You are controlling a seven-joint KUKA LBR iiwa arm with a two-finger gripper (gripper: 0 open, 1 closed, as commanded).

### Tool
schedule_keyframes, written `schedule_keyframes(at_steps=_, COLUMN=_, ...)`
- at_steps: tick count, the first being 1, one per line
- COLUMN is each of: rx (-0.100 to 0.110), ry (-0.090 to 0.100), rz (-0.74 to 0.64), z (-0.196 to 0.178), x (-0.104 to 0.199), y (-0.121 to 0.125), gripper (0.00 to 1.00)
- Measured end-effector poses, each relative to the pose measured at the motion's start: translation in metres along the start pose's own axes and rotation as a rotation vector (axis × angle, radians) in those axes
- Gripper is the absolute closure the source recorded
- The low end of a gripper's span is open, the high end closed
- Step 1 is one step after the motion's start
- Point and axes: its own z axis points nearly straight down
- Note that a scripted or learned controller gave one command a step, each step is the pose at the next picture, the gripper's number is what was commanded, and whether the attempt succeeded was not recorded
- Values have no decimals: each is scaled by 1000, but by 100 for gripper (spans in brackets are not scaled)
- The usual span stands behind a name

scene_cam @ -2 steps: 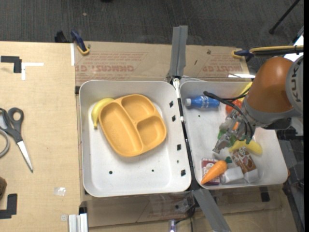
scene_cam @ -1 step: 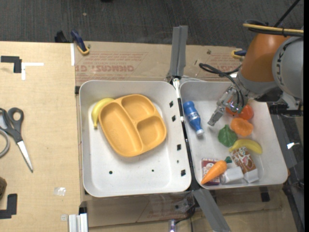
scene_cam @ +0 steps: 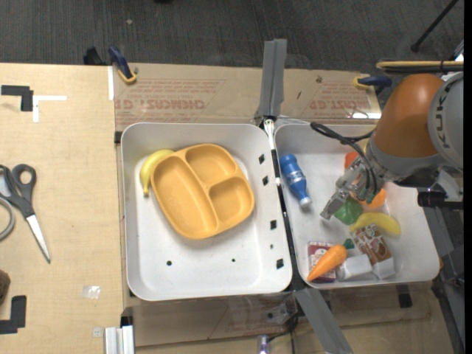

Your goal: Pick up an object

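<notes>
Green plastic piece (scene_cam: 348, 211) lies in the right bin (scene_cam: 317, 231), directly under the claw (scene_cam: 341, 198) and touching its fingertips, as far as the slanted view shows. Whether the piece sits between the fingers or only beneath them cannot be told; how far the claw is spread cannot be told either, since the fingers overlap one another and the piece.

Arm (scene_cam: 413, 124) reaches in from the right, orange band above the wrist, claw pointing down and to the left into the right bin.

Other items in the right bin:
- blue bottle (scene_cam: 295, 178), lying on its side near the bin's left wall, apart from the claw on its left.
- banana (scene_cam: 382, 223), just beside the green piece on its right.
- toy carrot (scene_cam: 327, 262), near the front edge, lying tilted across a small carton (scene_cam: 321, 254).
- second small carton (scene_cam: 375, 246), just below the banana.
- an orange object (scene_cam: 377, 196) partly hidden behind the claw; kind not clear.

Left bin (scene_cam: 199, 275): yellow divided plate (scene_cam: 203, 190) with a second banana (scene_cam: 153, 165) against its upper left rim.

Bench (scene_cam: 59, 198) to the left carries scissors (scene_cam: 28, 209).
</notes>
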Motion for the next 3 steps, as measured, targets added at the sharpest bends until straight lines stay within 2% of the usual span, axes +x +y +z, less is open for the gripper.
schedule_keyframes(at_steps=1, rx=0, ry=1, rz=40, z=0, x=40, y=-36, gripper=0)
schedule_keyframes(at_steps=2, rx=-1, ry=-3, rz=336, z=-1, x=-35, y=49, gripper=0)
schedule_keyframes(at_steps=3, rx=0, ry=0, rz=238, z=0, x=31, y=-51, gripper=0)
